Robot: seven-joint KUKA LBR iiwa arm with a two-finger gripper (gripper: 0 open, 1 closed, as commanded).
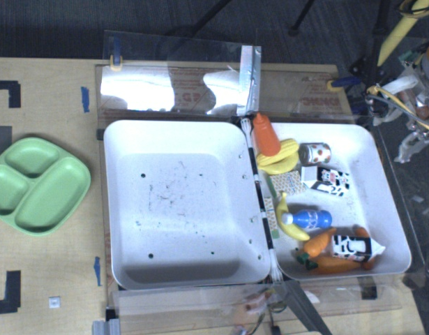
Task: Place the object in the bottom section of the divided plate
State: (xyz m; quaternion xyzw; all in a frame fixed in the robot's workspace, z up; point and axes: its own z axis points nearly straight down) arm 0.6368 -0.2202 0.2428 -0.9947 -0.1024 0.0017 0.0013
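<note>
Judging from the task sentence, the step in hand is a pick: nothing lies on the pale green 3-section plastic plate (73, 160), which sits on the wooden bench (54, 89) well left of both bins. No single object is named. All candidates lie in the right-hand shallow white bin (381, 187): an orange carrot-shaped toy (266, 135), a yellow banana toy (281, 157), a small silver can (314, 152), a black-and-white patterned box (333, 181), a blue-and-white bottle (309, 220) and a second orange carrot toy (330, 261).

1. Grasp. The silver can appears the best choice, standing a little apart from its neighbours. The bottle touches other toys, so a clean closure looks harder there.
2. Gripper (411, 142). It appears among cabled hardware at the right edge, outside the bin; open or closed cannot be told.
3. Placement. The target is the plate's large lower section (50, 195); release should be low and centred, clear of the dividing ridges.
4. Edges. The carry must clear the right bin's wall, the central divider (259, 194) and the left-hand white bin (130, 145).
5. Room. Bench around the plate is open, so approach from above looks unobstructed.
</note>
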